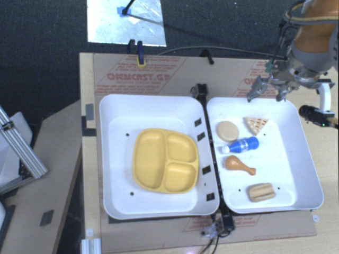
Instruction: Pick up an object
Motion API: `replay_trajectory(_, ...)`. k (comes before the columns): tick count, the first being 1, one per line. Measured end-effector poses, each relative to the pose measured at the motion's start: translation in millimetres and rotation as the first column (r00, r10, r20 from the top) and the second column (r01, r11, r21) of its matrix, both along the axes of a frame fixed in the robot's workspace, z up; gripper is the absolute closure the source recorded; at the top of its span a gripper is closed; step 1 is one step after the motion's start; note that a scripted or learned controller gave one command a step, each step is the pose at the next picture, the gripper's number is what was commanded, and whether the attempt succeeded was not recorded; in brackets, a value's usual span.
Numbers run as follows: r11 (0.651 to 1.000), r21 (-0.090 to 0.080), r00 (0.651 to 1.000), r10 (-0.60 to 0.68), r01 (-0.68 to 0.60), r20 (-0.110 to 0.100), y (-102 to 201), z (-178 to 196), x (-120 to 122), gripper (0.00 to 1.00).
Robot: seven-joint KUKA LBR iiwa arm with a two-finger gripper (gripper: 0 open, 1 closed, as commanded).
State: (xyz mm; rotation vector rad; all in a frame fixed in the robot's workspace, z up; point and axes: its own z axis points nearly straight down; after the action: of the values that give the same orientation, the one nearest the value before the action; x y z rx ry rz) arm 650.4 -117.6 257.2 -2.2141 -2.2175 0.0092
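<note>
From the fixed overhead camera, the grey arm with its orange band (318, 7) reaches in at the upper right, and its two-finger gripper (270, 90) hangs over the far rim of the right-hand shallow white bin (304, 157). Its two dark fingers (256, 91) are spread apart with open air between them; nothing sits in that gap.

Two white bins lie side by side. The right one holds five small objects, all nearer the camera than the fingers. Closest to the fingers is one tan wedge-shaped slice of toy pizza (256, 124), lying just below them. To its left, touching nothing, is one round beige biscuit-like disc (228, 130). Below both, one small blue bottle with a white cap (241, 145) lies on its side, close under the disc. Further from the fingers is one orange-brown toy chicken drumstick (239, 165), just beneath the bottle. Farthest from the fingers, near the bin's near edge, is one light brown toy bread loaf (261, 192), apart from the others.

The left white bin (114, 142), well away to the left of the fingers, holds one yellow plastic plate with three compartments (165, 160), lying flat near its middle.

Both bins rest on one brown cardboard sheet with red lettering (137, 75). Beyond it, far left of the fingers, one shiny silver square panel (126, 15) lies on the dark floor.
</note>
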Motion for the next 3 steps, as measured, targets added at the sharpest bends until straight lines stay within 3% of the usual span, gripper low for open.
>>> replay_trajectory(1, 1.000, -0.002, 1.000, 0.002, -0.002, 0.011, 0.3, 7.2, 2.0, 0.00)
replay_trajectory(3, 1.000, -0.002, 1.000, 0.000, 0.000, 0.009, -10.5, -86.9, 12.9, 0.00)
